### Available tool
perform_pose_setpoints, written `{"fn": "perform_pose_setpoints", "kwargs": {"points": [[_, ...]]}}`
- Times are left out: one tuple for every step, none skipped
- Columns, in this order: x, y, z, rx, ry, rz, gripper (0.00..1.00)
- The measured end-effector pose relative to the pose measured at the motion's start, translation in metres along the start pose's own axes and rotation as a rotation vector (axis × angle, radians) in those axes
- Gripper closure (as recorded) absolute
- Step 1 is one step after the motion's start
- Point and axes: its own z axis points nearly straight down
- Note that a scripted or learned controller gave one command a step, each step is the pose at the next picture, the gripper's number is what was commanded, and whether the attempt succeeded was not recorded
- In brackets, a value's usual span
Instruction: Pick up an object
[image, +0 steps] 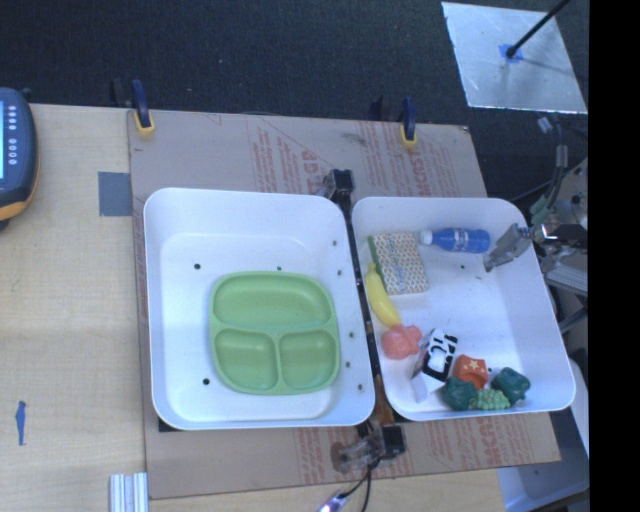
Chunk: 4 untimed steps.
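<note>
Right bin (520, 330) edge — claw (503, 250) | grip unclear | blue bottle (455, 239) label unreadable

Red print on cardboard (300, 150), illegible

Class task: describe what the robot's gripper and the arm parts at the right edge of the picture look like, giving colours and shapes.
The gripper shows as a slim grey metal finger, blade-like, slanting over the right white bin's upper right corner. Behind it at the frame's edge sit pale grey and white housing parts with dark cables and a small green patch. Finer markings are too small to tell.
</note>
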Motion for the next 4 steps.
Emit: {"fn": "perform_pose_setpoints", "kwargs": {"points": [[0.017,0.093,0.099,-0.003,-0.002,-0.005,0.0],[-0.013,-0.031,0.185,0.015,0.004,0.006,0.0],[0.028,0.029,0.077,-0.008,-0.001,-0.003,0.0],[0.016,0.07,0.167,-0.005,-0.003,-0.003,0.0]]}}
